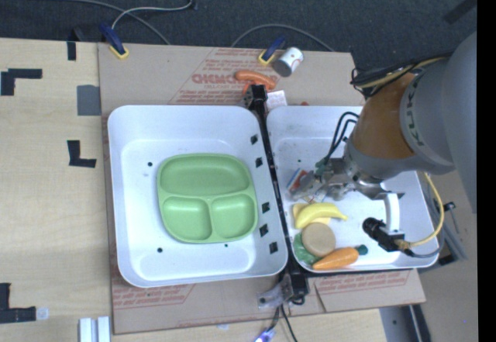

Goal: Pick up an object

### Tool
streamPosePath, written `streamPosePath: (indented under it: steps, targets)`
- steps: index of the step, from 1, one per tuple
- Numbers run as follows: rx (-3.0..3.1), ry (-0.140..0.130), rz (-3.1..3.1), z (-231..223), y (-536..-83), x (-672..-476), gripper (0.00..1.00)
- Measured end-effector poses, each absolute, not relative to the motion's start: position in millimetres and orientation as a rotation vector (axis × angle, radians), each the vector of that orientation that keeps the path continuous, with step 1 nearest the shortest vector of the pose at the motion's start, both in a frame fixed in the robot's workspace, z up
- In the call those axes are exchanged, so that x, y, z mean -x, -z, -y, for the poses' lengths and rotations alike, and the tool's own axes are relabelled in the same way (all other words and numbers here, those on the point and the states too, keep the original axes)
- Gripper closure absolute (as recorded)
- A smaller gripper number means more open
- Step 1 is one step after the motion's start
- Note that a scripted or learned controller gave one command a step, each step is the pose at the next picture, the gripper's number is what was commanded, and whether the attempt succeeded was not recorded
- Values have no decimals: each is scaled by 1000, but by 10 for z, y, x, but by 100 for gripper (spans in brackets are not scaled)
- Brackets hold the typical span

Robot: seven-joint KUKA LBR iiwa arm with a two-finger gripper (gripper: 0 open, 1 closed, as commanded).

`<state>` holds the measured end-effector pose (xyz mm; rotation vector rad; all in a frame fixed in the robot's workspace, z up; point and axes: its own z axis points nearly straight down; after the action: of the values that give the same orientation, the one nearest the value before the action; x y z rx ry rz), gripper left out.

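Note:
My gripper (310, 183) is low in the right bin (306, 127), left of the arm's orange band. Its fingertips sit close over a small dark and red object (298, 178) near the bin's left wall; how they stand on it is blurred. Just below lies a yellow banana (318, 213). Under that are a round tan piece (318, 239), a bit of green (303, 256) and an orange carrot (336, 258) along the front wall.
The left bin (132, 131) holds a green divided plate (208, 197). A black divider with clips runs between the bins. Cables and a black fitting (381, 233) hang off the wrist over the right bin's front right. Clamps and a small roll (287, 61) lie on the cardboard behind.

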<state>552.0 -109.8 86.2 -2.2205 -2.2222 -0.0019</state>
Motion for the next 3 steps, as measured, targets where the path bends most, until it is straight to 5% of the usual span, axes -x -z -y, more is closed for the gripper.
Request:
streamPosePath:
  steps: [1,2,3]
  targets:
    - [2222,4,2226,937,-860,-6221,0]
    - [2223,4,2226,935,-860,-6215,0]
    - [2222,4,2226,936,-962,-6215,100]
